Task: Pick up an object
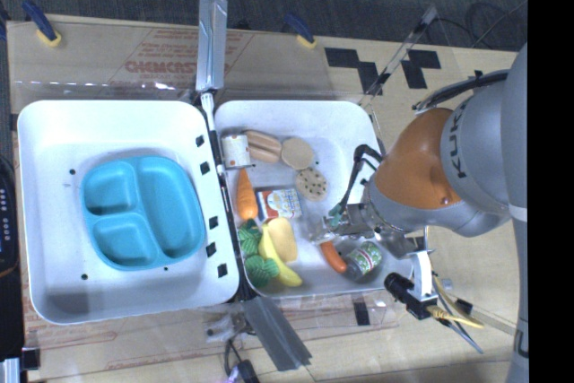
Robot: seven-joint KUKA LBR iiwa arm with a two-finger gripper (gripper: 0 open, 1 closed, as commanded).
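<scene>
Reaching from the right, grey arm with orange band (421, 170) hangs over right shallow white bin (345, 117); gripper (345, 224) sits low near that bin's right wall, finger state can't tell. Just below gripper: small orange carrot (334, 258) and green-labelled tin can (363, 260), touching each other. Toward that bin's left wall: yellow banana (280, 254), long orange carrot (246, 195). Left of that bin: blue three-compartment plastic tray (143, 211).
</scene>
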